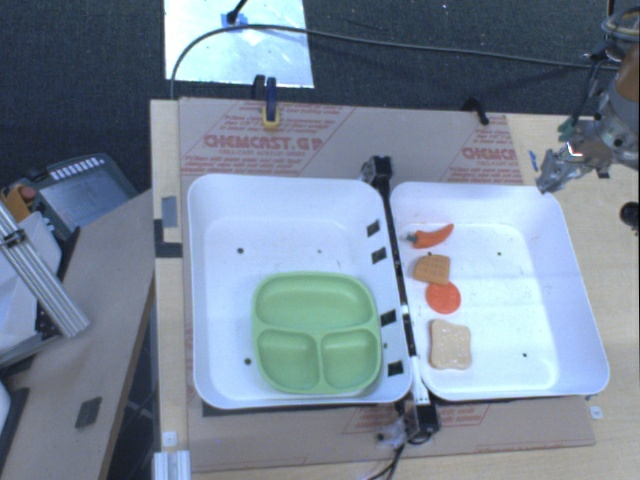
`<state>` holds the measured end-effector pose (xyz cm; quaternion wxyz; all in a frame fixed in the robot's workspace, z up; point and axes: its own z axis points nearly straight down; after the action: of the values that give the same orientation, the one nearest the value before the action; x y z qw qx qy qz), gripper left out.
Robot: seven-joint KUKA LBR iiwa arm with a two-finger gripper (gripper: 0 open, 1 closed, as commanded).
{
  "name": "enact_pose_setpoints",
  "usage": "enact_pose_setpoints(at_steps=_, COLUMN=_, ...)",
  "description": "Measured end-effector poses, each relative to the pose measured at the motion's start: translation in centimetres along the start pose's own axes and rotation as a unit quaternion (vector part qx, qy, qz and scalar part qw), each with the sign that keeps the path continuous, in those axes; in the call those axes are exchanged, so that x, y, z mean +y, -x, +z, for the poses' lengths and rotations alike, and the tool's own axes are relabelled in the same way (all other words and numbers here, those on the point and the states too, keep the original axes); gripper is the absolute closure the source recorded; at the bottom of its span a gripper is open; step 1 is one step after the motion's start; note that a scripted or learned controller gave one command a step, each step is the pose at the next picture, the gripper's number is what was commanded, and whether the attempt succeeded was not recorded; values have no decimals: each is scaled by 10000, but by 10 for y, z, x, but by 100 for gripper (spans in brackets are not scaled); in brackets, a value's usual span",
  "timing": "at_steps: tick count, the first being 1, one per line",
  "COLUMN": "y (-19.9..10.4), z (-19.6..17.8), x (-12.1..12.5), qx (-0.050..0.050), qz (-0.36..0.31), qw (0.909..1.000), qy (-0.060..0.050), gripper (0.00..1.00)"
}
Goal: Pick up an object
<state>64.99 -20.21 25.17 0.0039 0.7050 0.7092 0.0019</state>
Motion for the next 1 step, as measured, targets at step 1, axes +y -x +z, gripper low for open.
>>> enact_pose_setpoints(at_steps=1, y=-55, z=-8, x=-2, qx=20, qz=-16, qw=10000, qy=-22, gripper=100)
